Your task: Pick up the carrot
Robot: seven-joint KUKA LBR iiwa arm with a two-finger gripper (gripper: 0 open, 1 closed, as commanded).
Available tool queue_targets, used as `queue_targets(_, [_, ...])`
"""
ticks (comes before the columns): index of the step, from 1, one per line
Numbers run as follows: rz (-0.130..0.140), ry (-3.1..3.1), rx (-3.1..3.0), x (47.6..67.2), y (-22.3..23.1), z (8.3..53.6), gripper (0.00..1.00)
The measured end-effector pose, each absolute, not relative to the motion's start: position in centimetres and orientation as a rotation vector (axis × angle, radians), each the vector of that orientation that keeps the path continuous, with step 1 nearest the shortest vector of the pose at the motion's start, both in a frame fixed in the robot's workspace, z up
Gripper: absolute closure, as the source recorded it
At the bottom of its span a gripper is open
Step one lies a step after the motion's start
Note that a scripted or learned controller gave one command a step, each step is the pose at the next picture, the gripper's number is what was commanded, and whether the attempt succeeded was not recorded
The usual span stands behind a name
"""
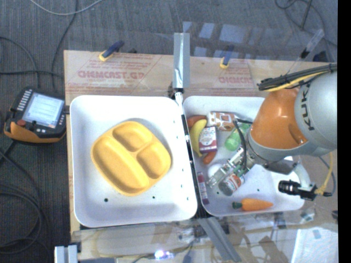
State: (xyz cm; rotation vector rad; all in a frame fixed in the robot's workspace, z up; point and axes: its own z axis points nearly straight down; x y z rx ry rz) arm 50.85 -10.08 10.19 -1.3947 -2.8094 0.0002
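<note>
1. Small orange carrot with a green stub end: lying flat on the floor of the right-hand shallow white bin, close to its near wall, long axis running across the view, green end pointing toward the divider between the two bins; bare white floor around most of it.
2. Just above it in the view: a clear bottle with a red label, tipped on its side; further up, a heap of a banana, a red packet and a green item.
3. Pincer: hovering over the tipped bottle, up and slightly left of the carrot, near but not touching it; released or clenched, impossible to tell from this angle.
4. Judged step: approach, nothing grasped yet.
5. To do it well: shift toward the near wall until centred over the carrot's thick middle; turn the closing line across its short width; descend straight; keep clear of the bottle and the bin wall; close gently, since a smooth tapered body could slip out.
6. Left bin: a yellow divided plastic tray, well apart, no concern.
</note>
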Motion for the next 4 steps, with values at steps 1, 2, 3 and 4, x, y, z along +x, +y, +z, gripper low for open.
queue_targets(1, [-0.008,-2.616,-1.754,57.5,-13.8,8.9,0.00])
queue_targets(2, [0.004,-2.759,-1.501,52.7,-20.0,18.2,0.00])
queue_targets(3, [-0.003,-2.814,-1.419,54.4,-12.2,8.9,0.00])
queue_targets(4, [0.023,-2.721,-1.495,60.0,-12.3,8.7,0.00])
